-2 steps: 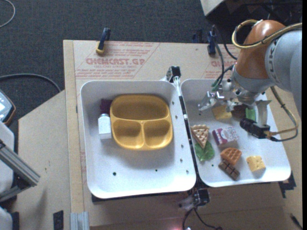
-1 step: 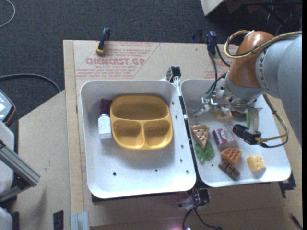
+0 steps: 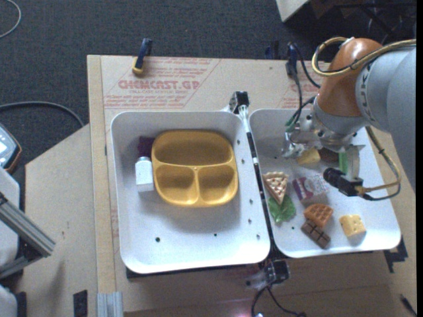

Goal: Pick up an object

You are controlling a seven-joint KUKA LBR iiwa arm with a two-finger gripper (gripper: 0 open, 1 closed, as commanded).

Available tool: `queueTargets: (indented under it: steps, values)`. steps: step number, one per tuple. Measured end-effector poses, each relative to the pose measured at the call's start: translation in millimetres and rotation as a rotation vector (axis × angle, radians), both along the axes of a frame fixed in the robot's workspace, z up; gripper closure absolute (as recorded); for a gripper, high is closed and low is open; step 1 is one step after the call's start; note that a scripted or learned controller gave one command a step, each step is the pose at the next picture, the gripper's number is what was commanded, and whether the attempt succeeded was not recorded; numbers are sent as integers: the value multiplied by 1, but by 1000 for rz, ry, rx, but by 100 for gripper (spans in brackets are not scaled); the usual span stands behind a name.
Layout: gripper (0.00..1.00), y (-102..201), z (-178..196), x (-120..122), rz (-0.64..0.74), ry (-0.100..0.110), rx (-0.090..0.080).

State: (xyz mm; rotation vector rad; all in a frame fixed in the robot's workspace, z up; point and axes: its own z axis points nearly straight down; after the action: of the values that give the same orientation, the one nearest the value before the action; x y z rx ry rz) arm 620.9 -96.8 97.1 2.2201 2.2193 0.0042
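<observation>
Objects for picking lie in the right bin [image 3: 383, 233]: pizza slice [image 3: 275, 185], waffle [image 3: 318, 213], cheese cube [image 3: 353, 225]. Left of this bin, the other bin [image 3: 125, 243] holds a yellow divided tray [image 3: 194, 167]. Tool [image 3: 305, 147] sits low at the right bin's rear; finger state indiscernible.

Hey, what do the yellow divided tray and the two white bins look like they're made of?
Yellow divided tray: probably moulded plastic, given its even colour, rounded compartments and soft sheen. White bins: likely thin plastic or coated metal; smooth, rounded corners, small holes in the floor.
</observation>
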Motion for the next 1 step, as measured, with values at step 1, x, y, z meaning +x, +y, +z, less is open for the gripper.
queueTargets:
  steps: [1]
  values:
    - [100, -3, 45, -4, -1, -2, -2]
